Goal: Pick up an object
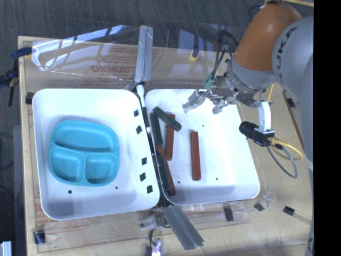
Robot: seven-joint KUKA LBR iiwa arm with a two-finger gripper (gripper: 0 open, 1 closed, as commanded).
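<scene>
In the right bin (pixel 242 159), three long things are seen lying on the white floor: a brown stick (pixel 195 155) near the middle, a second brown stick (pixel 170 141) to its left, and a dark grey bar (pixel 165 119) that crosses the top of that second stick at a slant. A longer dark strip (pixel 161 156) runs along the wall between the two bins. In the left bin (pixel 40 143), a blue divided tray (pixel 83 152) is laid flat, well apart from everything else.

No object is judged to have been picked up yet. Nothing is seen between the fingers of the end effector (pixel 205 102), and all the candidate things rest on the bin floors. The whole of the task is therefore taken to be left: an object has to be chosen, approached, closed upon and lifted.

The arm (pixel 272 33) is brought in from the right side of the view, its orange band showing above the wrist, and the wrist is bent down toward the far edge of the right bin. The end effector is held above that bin's upper part, apart from the sticks, with its two fingers spread and pointing toward the left of the view. The nearest things are judged to be the dark grey bar and the middle brown stick, both below it in the view. Cables are seen hanging beside the wrist over the worktop (pixel 69 52).
</scene>
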